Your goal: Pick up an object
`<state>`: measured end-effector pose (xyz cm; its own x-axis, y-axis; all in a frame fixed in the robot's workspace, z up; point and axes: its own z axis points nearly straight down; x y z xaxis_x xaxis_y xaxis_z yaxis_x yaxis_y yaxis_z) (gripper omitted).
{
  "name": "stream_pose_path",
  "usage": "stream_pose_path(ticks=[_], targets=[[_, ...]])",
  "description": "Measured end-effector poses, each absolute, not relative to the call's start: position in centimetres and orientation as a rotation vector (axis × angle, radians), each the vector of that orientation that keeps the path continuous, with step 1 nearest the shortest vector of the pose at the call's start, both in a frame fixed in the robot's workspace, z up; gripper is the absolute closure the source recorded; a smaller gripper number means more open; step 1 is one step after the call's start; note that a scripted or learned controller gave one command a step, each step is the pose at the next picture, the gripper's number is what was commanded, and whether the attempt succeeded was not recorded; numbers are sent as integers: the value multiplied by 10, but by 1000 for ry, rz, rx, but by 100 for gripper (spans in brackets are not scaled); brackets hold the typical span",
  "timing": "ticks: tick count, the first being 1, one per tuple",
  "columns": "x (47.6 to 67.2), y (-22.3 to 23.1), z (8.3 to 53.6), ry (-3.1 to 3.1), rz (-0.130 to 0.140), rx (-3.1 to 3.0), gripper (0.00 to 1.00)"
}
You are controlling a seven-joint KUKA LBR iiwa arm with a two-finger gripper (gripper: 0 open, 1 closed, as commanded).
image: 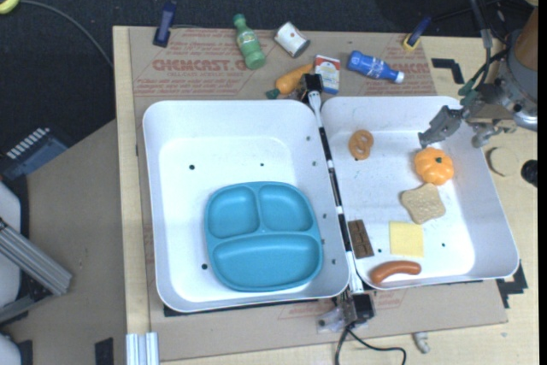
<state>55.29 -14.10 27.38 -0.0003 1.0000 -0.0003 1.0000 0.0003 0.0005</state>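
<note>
1. The gripper (441, 130) hangs over the right bin (479, 256), near its upper right edge; whether it is spread or pressed together I cannot tell.
2. Just below it sits a small orange pumpkin (434, 166), apart from it.
3. A bread slice (424, 203), cheese slice (407, 238), hot dog (394, 271) and pretzel (361, 144) share that bin.
4. The left bin (171, 150) holds a blue divided plate (263, 235).
</note>
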Motion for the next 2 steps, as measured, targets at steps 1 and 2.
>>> stream_pose_path(ticks=[1,2], targets=[[557,-187,180,2221,-2,2224,0],[587,-209,88,2222,-1,2223,0]])
